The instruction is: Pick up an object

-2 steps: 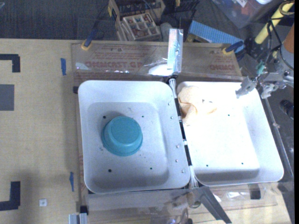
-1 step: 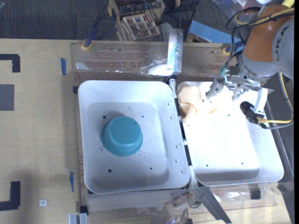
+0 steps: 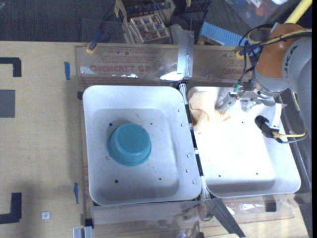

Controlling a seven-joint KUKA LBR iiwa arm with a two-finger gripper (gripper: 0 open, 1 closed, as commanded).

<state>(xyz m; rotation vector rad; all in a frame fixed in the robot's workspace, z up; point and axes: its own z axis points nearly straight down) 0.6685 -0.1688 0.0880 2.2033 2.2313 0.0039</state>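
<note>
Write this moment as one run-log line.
end effector: right bin, far-left corner | beside pale orange soft object | round teal plastic bowl: left bin | pick: not yet

Two white bins sat side by side on the desk (image 3: 39, 148). A teal bowl (image 3: 130, 144) lay upside down near the middle of the left bin (image 3: 99, 103). In the right bin (image 3: 247, 177), a pale orange object (image 3: 202, 110) rested in the far-left corner. The tool (image 3: 225, 103) hung just beside that object, on the arm (image 3: 277, 58) reaching in from the right.
</note>
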